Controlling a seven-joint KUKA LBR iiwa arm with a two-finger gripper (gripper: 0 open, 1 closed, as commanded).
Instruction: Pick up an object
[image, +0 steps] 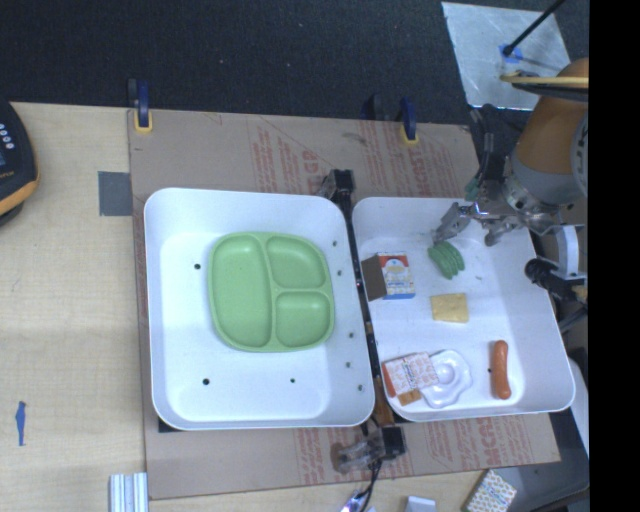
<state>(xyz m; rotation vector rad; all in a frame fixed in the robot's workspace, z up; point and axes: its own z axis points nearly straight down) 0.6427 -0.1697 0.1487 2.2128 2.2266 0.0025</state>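
The claw (472, 222) hangs over the far edge of the right bin (535, 330), its two fingers spread wide with nothing between them. Just beside its left fingertip, a green ridged pickle-like toy (447, 259) lies on the bin floor, apart from the fingers. A small carton with an orange picture (397, 276) rests near the bin's left wall, and a yellow cheese-like block (450, 308) sits toward the middle. An orange toy sausage (500, 369) lies near the right wall, and a clear blister pack with a red label (425, 376) sits in the near left corner. In the left bin (180, 390), a green divided plate (271, 291) sits centred.
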